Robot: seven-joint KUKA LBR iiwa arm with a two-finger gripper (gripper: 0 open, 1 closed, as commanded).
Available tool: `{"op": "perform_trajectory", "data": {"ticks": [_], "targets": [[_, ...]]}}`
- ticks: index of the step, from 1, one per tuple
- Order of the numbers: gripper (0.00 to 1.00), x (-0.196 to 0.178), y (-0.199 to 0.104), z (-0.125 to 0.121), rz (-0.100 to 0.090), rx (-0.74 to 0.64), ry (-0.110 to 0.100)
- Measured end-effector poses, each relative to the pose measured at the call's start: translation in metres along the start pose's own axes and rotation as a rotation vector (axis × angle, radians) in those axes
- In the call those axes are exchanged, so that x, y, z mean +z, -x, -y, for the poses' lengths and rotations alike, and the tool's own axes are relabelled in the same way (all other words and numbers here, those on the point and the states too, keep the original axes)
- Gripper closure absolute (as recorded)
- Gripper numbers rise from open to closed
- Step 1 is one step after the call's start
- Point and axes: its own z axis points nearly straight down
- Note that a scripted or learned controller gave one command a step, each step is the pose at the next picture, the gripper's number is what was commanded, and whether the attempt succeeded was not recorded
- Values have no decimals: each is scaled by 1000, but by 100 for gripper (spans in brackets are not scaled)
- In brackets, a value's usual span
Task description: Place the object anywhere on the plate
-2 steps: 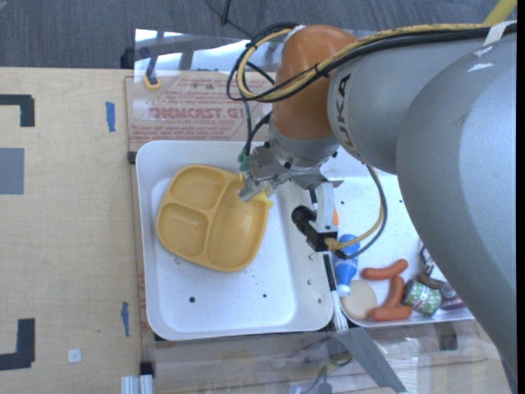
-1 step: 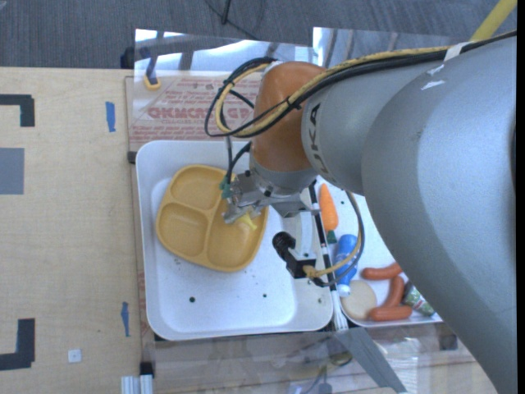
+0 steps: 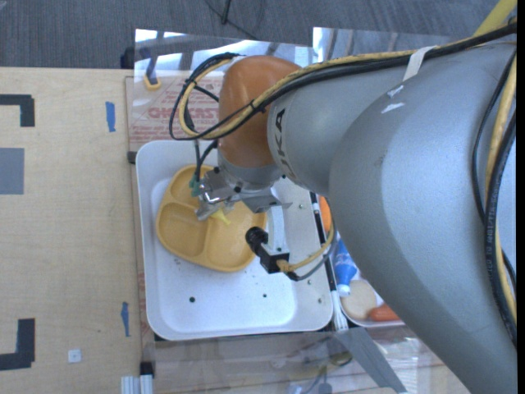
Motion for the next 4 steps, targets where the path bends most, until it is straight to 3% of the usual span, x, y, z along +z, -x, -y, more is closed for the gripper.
{"op": "perform_trajectory", "data": {"ticks": [1, 2, 3, 4], "targets": [[100, -156, 72, 35, 1, -309, 1], [100, -105, 82, 35, 0, -282, -2], [0, -105, 82, 35, 0, -282, -1], [0, 26, 29, 55, -1, -246, 3]]}}
